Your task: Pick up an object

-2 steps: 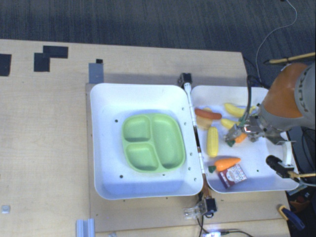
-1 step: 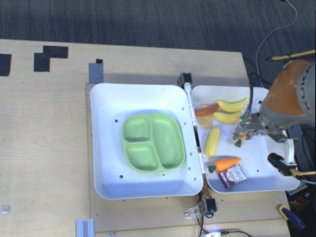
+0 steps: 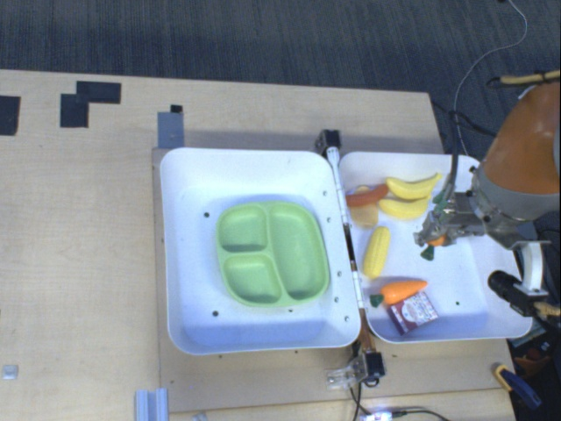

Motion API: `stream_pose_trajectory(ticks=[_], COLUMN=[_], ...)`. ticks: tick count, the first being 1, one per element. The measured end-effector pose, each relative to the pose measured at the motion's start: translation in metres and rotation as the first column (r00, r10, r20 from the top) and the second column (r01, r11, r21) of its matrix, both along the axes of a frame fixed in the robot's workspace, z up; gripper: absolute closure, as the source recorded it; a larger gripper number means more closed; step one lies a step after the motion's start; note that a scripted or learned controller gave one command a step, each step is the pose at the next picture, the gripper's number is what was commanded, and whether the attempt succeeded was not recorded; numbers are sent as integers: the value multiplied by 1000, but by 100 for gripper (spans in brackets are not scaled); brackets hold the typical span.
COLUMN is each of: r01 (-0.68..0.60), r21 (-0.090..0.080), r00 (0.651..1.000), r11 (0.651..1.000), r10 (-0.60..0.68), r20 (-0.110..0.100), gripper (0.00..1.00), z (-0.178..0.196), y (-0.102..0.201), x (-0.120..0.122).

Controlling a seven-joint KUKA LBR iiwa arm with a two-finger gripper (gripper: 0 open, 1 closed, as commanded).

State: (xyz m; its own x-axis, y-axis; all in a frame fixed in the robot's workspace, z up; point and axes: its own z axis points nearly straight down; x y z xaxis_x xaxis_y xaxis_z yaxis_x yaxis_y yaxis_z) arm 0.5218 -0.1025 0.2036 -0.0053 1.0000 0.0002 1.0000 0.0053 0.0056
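Note:
The right bin (image 3: 456, 314) holds several toy foods. Two yellow bananas (image 3: 410, 196) lie at its far side, with a red-orange sausage (image 3: 366, 196) to their left. A yellow corn cob (image 3: 377, 251) lies near the bin's left wall. An orange carrot (image 3: 401, 291) rests at the front, touching a dark red packet (image 3: 414, 311). My gripper (image 3: 438, 229) hangs over the middle of this bin, just right of the corn and below the bananas. A small orange and green bit (image 3: 429, 252) shows at its lower tip; what it is stays unclear.
In the left bin (image 3: 188, 235) sits a green divided plate (image 3: 272, 253). A black clamp (image 3: 330, 140) stands at the far end of the ridge between the bins. The arm's grey and orange body (image 3: 526, 165) covers the right bin's right side.

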Motion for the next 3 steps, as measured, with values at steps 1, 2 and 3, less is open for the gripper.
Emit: stream_pose_trajectory(ticks=[1, 2, 3], r01=[0, 3, 3], r21=[1, 1, 1], r00=[1000, 1000, 1000], r11=[1000, 1000, 1000], r10=[0, -3, -3], r20=[-4, -4, -5], gripper=[100, 100, 100], z=[-19, 6, 2], y=[54, 57, 53], x=[35, -35, -35])
